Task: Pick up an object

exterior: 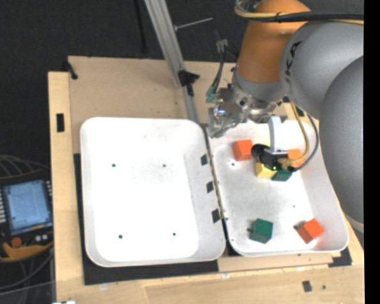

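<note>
Looking down from the fixed camera: grey arm (329,68) in from the right, claw (223,120) hanging over the far left corner of the right bin (266,201), hard by the wall shared with the left bin (139,189). Can't tell how wide the claw stands, or whether anything sits in it (too much shiny metal bunched together there). Just beside it, a little nearer the camera and apart from it, upper orange block (243,149) flat on the white floor. Further right, yellow block (263,169) touching dark green block (282,175). Down by the near wall, lower green block (261,230), and well to its right, lower orange block (310,230) in the corner. Both bins side by side on the pale bench (60,138).
</note>
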You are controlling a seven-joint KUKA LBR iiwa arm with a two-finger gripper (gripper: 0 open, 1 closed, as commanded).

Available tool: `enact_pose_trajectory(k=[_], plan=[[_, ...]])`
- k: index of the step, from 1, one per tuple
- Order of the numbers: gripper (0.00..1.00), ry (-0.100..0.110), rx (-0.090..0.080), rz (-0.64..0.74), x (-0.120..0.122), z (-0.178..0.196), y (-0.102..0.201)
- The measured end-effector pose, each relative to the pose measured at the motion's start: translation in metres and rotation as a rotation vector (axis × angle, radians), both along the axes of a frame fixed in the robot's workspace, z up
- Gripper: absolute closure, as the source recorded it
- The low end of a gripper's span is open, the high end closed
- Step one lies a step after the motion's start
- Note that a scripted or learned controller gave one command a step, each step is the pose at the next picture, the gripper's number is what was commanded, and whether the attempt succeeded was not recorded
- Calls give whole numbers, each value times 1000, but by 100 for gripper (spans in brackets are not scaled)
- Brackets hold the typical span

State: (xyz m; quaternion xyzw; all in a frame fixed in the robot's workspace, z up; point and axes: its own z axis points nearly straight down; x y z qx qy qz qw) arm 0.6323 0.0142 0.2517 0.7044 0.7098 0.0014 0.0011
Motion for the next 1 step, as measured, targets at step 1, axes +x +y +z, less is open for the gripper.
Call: enact_pose_trajectory(k=[1], plan=[[100, 2, -1, -2, 6, -15, 46]])
